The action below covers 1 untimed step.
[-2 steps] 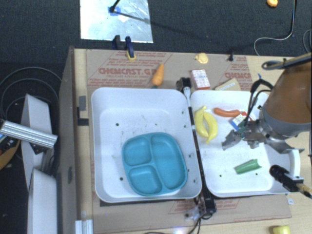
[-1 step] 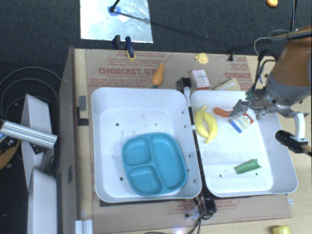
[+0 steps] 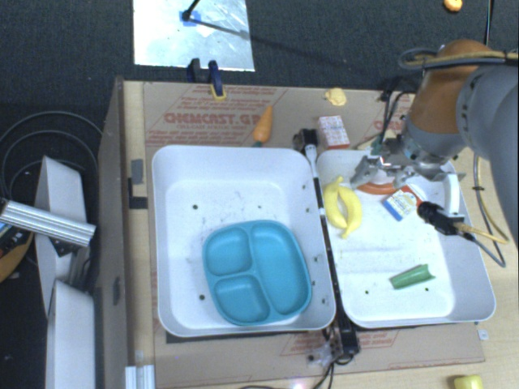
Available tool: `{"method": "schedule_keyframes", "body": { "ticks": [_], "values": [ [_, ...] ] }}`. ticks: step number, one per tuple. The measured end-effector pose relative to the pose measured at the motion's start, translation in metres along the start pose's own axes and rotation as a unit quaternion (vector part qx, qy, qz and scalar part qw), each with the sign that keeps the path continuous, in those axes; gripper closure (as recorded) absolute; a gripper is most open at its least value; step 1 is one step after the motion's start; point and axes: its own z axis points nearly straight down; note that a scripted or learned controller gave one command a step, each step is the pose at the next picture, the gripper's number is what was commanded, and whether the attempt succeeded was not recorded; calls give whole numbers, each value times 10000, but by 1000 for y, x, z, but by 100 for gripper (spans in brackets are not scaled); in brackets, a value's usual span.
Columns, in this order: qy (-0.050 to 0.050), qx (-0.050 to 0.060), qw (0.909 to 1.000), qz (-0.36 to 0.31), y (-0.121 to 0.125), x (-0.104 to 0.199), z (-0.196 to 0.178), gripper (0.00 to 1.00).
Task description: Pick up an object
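Banana (image 3: 344, 207), long axis near-vertical

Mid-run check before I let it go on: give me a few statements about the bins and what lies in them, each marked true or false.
1. The blue divided plate lies in the left bin. True.
2. The banana lies in the left bin. False: it lies in the right bin, near the divider.
3. The gripper is over the right bin's far end. True.
4. The green object lies on the blue plate. False: it lies on the right bin's floor.
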Motion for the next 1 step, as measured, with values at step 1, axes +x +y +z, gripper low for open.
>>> {"method": "schedule_keyframes", "body": {
  "ticks": [1],
  "values": [
    [-5,-3,10000,16,21,12,52,0]
  ]
}}
